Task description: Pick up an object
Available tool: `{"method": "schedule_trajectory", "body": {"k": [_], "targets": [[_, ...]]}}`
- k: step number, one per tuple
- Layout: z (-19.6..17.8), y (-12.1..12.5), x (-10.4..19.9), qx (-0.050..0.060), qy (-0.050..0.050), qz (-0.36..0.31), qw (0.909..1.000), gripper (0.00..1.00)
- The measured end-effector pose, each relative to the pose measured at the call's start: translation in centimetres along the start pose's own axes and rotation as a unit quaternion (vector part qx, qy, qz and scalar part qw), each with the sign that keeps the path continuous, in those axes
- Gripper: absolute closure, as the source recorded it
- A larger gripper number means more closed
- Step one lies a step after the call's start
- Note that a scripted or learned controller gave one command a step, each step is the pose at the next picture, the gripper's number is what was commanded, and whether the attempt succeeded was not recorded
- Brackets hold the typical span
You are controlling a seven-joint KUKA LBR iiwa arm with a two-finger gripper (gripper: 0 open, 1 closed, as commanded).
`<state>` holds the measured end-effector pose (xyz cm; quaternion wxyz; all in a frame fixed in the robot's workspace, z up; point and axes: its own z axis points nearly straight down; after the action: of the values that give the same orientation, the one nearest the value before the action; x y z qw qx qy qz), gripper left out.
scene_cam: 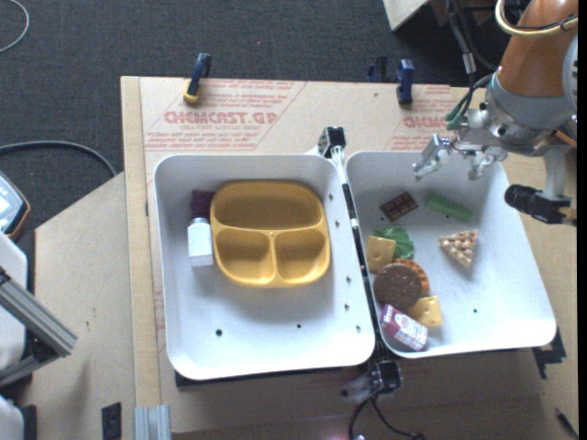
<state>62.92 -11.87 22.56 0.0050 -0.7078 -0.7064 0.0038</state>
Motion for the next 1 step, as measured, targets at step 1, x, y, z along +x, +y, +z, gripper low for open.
{"method": "schedule_trajectory", "body": {"k": [1], "targets": [[-0.76,0.25,0.00,-0.007,-0.001,-0.001,1.0000,0.00]]}}
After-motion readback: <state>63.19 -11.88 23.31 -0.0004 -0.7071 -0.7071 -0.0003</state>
